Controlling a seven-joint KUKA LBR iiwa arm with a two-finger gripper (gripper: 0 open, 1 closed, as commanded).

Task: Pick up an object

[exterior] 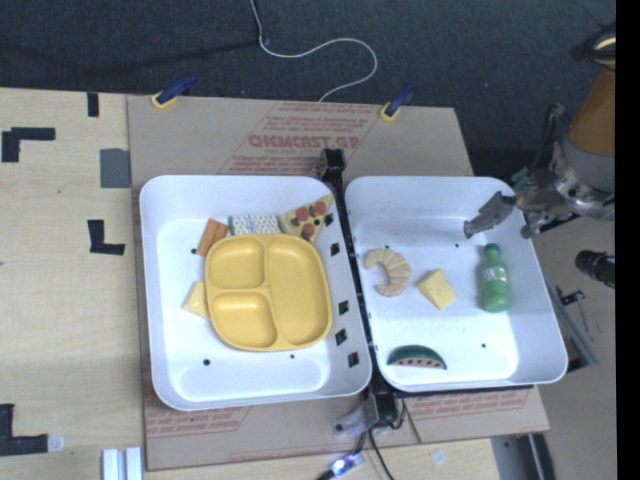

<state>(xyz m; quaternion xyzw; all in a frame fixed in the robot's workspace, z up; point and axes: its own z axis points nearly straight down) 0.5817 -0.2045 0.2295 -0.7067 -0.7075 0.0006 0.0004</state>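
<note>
My gripper (pixel 507 220) hangs over the far right part of the right bin (pixel 455 193), open, with nothing between its fingers. Just in front of it a green bottle (pixel 492 280) lies in the bin, apart from the fingertips. A yellow cheese wedge (pixel 436 289) and a croissant (pixel 388 270) lie left of the bottle. Near the bin's front wall rests a watermelon slice (pixel 417 358).
The left bin (pixel 165 363) holds a yellow divided plate (pixel 268 290), with a pizza slice (pixel 308 218), an orange stick (pixel 212 236) and a yellow piece (pixel 195 298) around it. A black divider (pixel 345 268) runs between the bins. The grey arm with its orange band (pixel 590 118) stands at the right.
</note>
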